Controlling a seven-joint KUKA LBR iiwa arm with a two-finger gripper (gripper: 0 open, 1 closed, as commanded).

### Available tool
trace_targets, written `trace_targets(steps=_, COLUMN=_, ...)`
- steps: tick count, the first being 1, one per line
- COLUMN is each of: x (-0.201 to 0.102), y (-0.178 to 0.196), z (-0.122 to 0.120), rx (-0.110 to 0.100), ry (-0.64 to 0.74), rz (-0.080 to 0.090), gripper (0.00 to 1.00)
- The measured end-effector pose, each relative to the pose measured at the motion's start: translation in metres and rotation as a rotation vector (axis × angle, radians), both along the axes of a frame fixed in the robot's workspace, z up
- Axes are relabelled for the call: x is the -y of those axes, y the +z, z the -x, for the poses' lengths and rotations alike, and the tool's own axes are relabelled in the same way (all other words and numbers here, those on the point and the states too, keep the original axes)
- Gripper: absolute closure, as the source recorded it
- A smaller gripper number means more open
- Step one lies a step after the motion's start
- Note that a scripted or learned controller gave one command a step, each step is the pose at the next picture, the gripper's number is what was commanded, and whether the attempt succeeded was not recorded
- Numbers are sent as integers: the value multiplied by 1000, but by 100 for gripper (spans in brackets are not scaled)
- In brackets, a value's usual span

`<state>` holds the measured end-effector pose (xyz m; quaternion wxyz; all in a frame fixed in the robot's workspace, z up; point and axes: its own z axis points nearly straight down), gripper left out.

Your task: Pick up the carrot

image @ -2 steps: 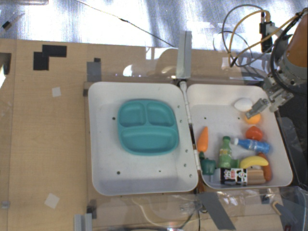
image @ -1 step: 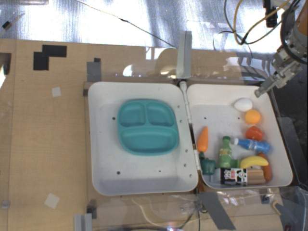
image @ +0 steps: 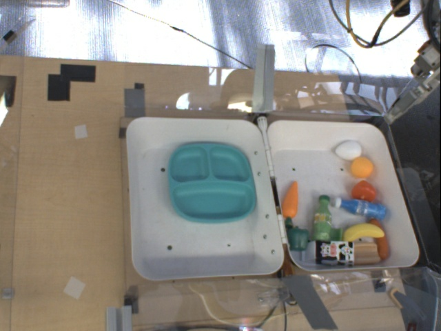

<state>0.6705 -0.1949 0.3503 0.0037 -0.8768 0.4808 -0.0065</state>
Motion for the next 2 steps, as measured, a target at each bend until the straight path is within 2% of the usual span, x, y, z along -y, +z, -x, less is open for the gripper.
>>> trace_targets(steps=1, x=-35, y=-231, z=3, rx=-22, ry=-41, rz=-7, gripper=0)
trace_targets(steps=2, x=3, y=-173, z=59, rx=-6, ry=-80, rz=1, gripper=0)
